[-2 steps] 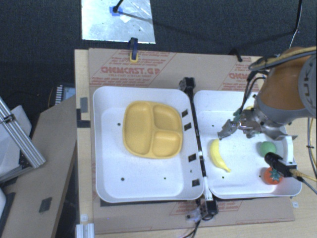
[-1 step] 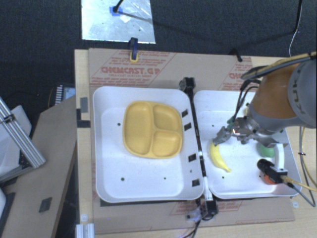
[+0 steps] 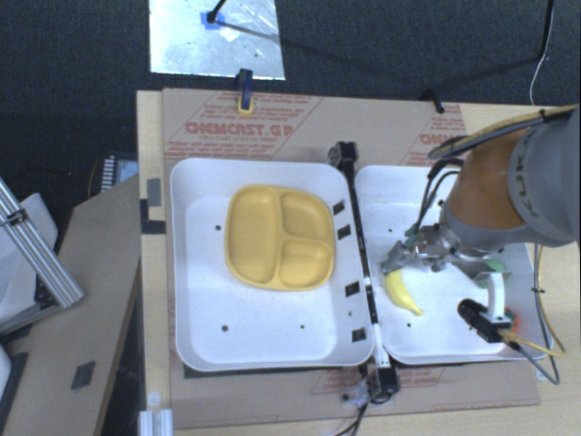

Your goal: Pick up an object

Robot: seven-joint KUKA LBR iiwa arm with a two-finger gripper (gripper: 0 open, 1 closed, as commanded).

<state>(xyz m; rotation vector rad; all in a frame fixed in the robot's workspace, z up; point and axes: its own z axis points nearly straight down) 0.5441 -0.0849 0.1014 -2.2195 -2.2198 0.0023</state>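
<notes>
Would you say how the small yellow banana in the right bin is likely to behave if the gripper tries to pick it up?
The banana looks small and smooth, so probably light and slippery. Being curved, it may pivot or rock when nudged. It lies just below the gripper.

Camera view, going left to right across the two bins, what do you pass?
Left bin → yellow tray → divider → banana → hand → arm

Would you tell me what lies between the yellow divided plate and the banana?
In the camera view, the black divider strip where the two bins meet lies between the yellow plate and the banana, plus bare white bin floor.
</notes>
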